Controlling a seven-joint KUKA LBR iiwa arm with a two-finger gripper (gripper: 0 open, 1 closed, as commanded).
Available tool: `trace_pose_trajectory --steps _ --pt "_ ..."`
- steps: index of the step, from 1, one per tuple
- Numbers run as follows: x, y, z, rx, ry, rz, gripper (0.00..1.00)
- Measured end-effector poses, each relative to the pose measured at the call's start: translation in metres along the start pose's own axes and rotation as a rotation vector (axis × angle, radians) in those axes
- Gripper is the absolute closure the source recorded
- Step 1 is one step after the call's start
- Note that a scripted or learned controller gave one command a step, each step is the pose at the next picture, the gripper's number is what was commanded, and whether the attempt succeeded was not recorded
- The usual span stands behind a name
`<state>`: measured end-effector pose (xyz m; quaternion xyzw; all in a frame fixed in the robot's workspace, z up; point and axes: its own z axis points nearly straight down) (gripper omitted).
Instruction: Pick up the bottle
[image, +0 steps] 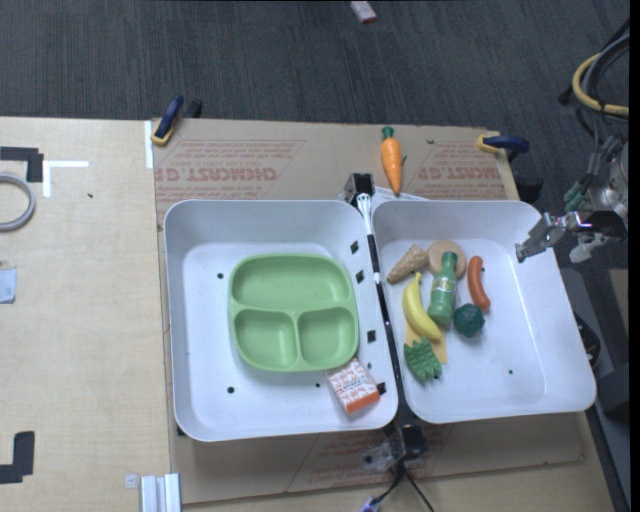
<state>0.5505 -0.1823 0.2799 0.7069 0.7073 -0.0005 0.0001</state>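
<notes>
Lying among the toy food in the right bin (540, 390), between banana (419, 309) and sausage (479, 282), the green bottle (443, 290) is untouched, while the gripper (541, 239) hangs open and empty over the bin's right rim, so the whole pick remains.
</notes>
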Motion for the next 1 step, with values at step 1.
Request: trace_pose_trajectory --steps 1 --pt "-0.0004 0.0005 -0.0094 0.0 -0.001 -0.002 1.0"
